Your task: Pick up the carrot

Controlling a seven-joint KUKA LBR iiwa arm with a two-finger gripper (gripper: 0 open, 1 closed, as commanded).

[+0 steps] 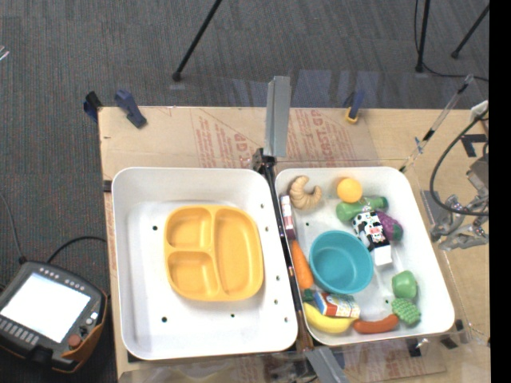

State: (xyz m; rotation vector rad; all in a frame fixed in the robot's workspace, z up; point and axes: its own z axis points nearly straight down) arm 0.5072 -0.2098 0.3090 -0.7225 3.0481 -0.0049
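Carrot (301, 265) lies in the right bin (435, 246), pressed along that bin's left wall, long axis running near-to-far, just beside the blue bowl (341, 262). Its near end points toward the small carton (335, 303) and banana (327, 320). My read: wedged between wall and bowl, it offers little side clearance, so a grasp across its width looks the likelier approach, and a finger may strike the wall.

Gripper (457, 228) sits at the right bin's right edge, outside the rim, well apart from the carrot. Hand state: cannot tell how far open it is; nothing visible in its grasp. Task judged not yet begun.

Other contents of right bin: croissant (304, 191) at far left, orange ball (348, 190), cow-patterned toy (368, 227), purple grapes (390, 227), green pepper (405, 283), sausage (375, 324) near the front rim. Crowded; carrot not covered.

Left bin (136, 294) holds 1 yellow 3-section plate (213, 252), roughly centred.

Surface: 2 white bins side by side on a cardboard-covered bench (207, 138), blue clamps (129, 107) at its far edge. Room: dark grey carpet, tripod legs (201, 30) behind, teach pendant (49, 313) on floor at near left.
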